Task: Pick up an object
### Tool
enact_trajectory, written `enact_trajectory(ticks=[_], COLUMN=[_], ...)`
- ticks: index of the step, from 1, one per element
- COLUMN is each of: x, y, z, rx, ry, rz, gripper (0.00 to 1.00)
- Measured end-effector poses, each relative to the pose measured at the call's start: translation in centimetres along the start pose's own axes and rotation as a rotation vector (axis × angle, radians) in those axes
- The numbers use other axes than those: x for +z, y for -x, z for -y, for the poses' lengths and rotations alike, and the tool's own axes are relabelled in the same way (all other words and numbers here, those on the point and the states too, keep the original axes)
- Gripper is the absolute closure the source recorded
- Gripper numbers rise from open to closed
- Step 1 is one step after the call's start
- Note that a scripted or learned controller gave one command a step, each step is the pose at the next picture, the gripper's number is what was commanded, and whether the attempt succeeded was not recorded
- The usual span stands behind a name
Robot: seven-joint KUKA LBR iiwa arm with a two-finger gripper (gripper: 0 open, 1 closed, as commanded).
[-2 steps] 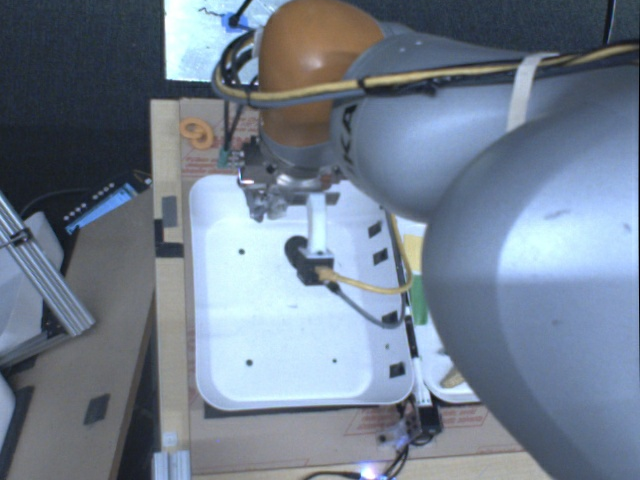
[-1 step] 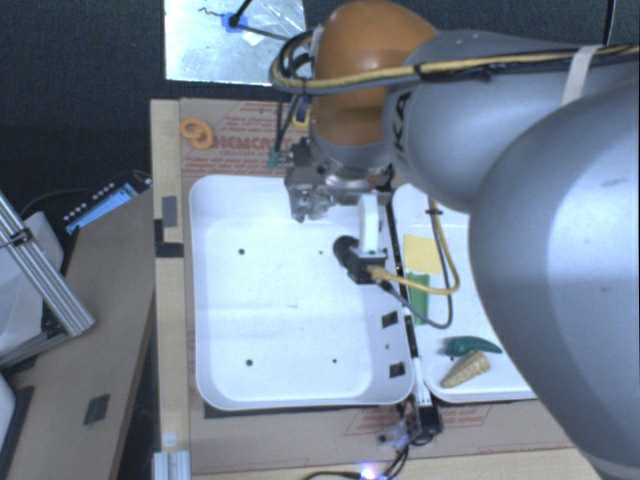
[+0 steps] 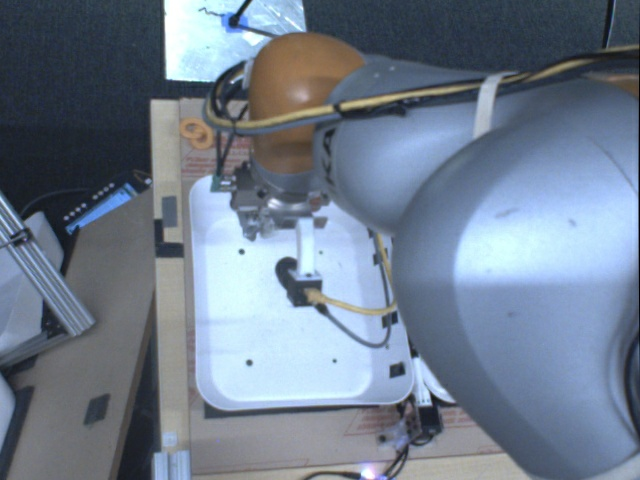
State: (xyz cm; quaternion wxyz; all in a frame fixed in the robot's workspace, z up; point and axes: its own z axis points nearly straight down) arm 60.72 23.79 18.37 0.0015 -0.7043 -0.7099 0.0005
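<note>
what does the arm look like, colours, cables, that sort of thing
The arm is bulky, smooth and rounded grey, with a glossy orange domed band above the wrist. A yellow cable runs along it under a pale strap. The gripper is small, dull grey metal.

Honestly, nothing legible here. The shiny sheet [image 3: 200, 48] up top has a dark squiggle on it, but I can't make out any letters. The bench edge [image 3: 365, 428] below the bin [image 3: 250, 368] carries some reddish print, too small and blurry to read. The dark gadget [image 3: 100, 203] on the left shows a row of pale dots, no readable characters.
</note>
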Motion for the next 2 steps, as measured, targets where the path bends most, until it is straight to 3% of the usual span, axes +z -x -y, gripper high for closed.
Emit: enact_trajectory(ticks=[1,2], x=[2.3,7.1], y=[0.4,0.4], z=[-0.1,1.1], rx=[0.006,0.007], ry=[0.002,-0.002], rz=[0.002,0.002], gripper=[1.0,1.0])
